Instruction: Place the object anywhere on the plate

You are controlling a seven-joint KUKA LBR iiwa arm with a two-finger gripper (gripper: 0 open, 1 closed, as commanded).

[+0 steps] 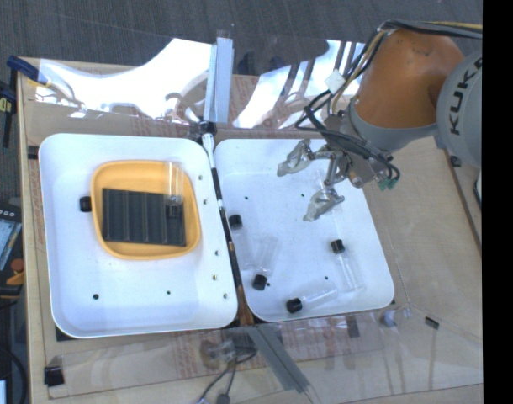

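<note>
— While you look at the left bin (63, 310), you'll see the yellow plate (113, 247) lying flat in it, with a dark ribbed block (143, 217) covering most of its middle. Does anything of yours sit on it yet?

— Not that you can count. Your objects look to be the clear vials with black caps, all over in the right bin (374, 289): one (263, 263) near the divider, one (315, 297) along the front wall, one (344, 263) toward the right side.

— And the pincer (315, 182)?

— You have it hanging above the back half of the right bin, fingers spread apart, nothing between them. So I'd judge you're at the reach-and-pick step, not yet carrying.

— What does the next move ask?

— You'd need to come down over one vial, likely the right-hand one, close across its narrow body, lift, then cross the divider to the plate's bare yellow rim. Clear, round tubes may roll or slip.
</note>
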